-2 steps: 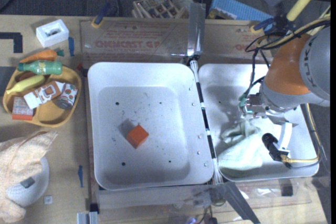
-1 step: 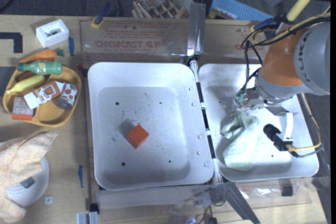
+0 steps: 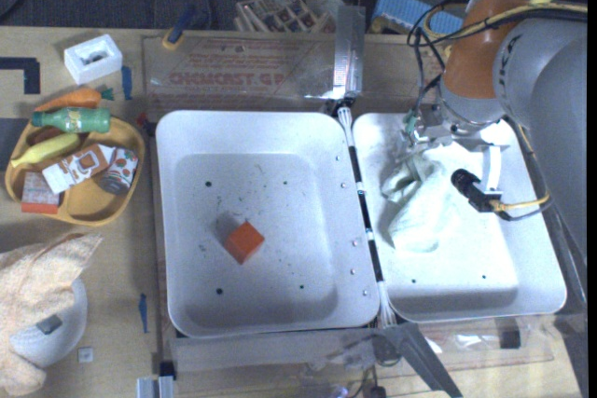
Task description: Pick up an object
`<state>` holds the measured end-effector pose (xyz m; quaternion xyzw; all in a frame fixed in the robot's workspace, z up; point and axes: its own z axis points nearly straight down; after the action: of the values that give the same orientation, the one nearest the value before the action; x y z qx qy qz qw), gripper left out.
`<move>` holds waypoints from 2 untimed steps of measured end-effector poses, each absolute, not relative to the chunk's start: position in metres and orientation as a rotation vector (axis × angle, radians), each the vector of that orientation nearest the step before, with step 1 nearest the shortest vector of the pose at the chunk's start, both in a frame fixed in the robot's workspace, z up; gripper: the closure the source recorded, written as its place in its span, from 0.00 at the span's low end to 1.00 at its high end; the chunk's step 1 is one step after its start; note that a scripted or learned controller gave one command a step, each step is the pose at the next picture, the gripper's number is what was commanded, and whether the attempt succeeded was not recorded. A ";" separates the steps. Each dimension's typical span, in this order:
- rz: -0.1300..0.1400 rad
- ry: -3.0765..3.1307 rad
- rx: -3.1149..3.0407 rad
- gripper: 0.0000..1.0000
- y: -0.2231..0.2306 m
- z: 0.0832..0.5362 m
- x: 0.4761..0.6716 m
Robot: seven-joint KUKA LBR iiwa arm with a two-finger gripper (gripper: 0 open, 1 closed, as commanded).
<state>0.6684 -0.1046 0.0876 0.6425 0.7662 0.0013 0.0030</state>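
My pincer (image 3: pixel 417 137) hangs over the white cloth (image 3: pixel 420 205) in the right bin (image 3: pixel 485 289); its opening I cannot tell

An orange block (image 3: pixel 245 241) rests tilted on the floor of the left bin (image 3: pixel 187 144), slightly left of centre, while a crumpled white cloth (image 3: pixel 417 208) lies bunched in the right bin (image 3: pixel 532 289), toward its left side.
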 end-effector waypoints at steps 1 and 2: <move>0.001 2.454 1.961 0.00 -0.101 0.110 0.607; 0.005 2.476 1.924 0.00 -0.099 0.088 0.640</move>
<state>0.6399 -0.0995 0.0881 0.6136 0.7896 0.0016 0.0032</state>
